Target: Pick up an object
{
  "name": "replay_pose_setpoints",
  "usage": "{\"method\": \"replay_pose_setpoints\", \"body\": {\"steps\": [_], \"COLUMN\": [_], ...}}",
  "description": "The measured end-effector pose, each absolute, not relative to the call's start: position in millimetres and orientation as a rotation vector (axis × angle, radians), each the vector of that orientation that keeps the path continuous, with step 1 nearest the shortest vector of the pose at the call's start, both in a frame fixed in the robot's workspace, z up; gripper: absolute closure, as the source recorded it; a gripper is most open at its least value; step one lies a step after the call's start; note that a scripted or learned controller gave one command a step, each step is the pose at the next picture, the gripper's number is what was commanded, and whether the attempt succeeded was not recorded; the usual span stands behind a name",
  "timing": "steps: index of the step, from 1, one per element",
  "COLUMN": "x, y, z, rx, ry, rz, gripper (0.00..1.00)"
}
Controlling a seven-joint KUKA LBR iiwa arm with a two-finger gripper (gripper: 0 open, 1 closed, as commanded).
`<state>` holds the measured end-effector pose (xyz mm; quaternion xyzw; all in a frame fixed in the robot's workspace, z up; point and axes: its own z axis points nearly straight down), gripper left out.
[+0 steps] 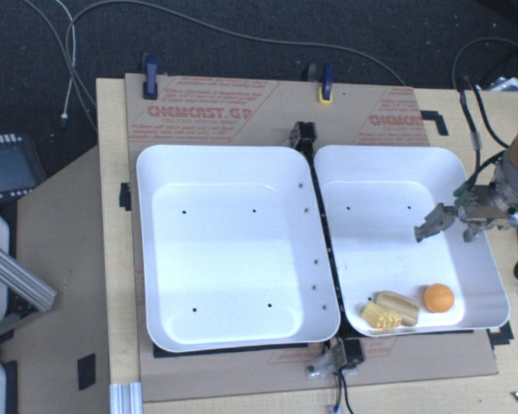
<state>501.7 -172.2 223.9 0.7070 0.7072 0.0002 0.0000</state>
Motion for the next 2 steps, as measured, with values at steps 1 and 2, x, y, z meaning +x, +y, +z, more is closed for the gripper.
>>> {"method": "replay_pose_setpoints", "body": {"steps": [1,2], "x": [575.5,528.6], "y": [-109,-35], "z": [265,185], "rx": [2.211,2.22], "ry": [2.226,2.233], "rz": [0.005,-0.006], "gripper": [0.0,0.0]}}
